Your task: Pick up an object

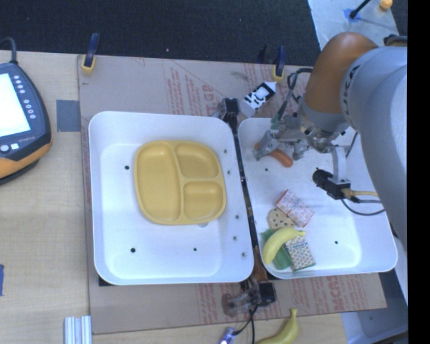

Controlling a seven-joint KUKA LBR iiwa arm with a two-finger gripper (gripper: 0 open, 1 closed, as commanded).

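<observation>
I see claw [281,143] low at right bin's [358,260] far-left corner, fingers' state unreadable. Orange sausage [283,159] lies just beneath claw, long axis slanted toward bin centre.

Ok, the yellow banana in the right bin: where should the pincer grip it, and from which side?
Grip the curved yellow banana across its thick middle, coming straight down from above. It lies flat, and its lower end touches the green-and-white packet, so set the fingers across the curve rather than along it.

Divided tray [179,181] in left bin [107,192]; banana [278,241] in right bin [365,256]
</observation>
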